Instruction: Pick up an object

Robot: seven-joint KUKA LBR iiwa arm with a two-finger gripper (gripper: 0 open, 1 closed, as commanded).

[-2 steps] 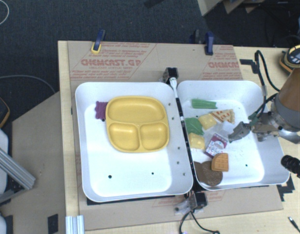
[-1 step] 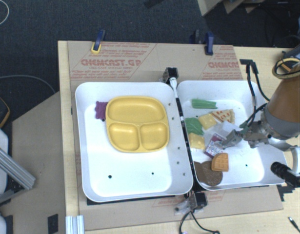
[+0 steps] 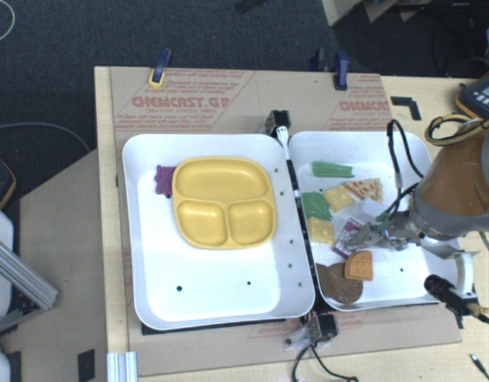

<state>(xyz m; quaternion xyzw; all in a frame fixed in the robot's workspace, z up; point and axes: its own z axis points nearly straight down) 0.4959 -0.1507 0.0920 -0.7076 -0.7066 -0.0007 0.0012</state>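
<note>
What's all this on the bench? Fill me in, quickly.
A grey robot arm reaches in from the right over the right bin, trying to pick something up. Its gripper sits low among small food-like pieces: a green piece, a cracker and a brown disc. Whether it has caught anything cannot be told. The left bin holds a yellow divided plate with a purple piece beside it.

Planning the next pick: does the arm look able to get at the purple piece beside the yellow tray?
Probably yes, from above: the purple piece lies uncovered in the left bin, though tight against the yellow tray.
</note>
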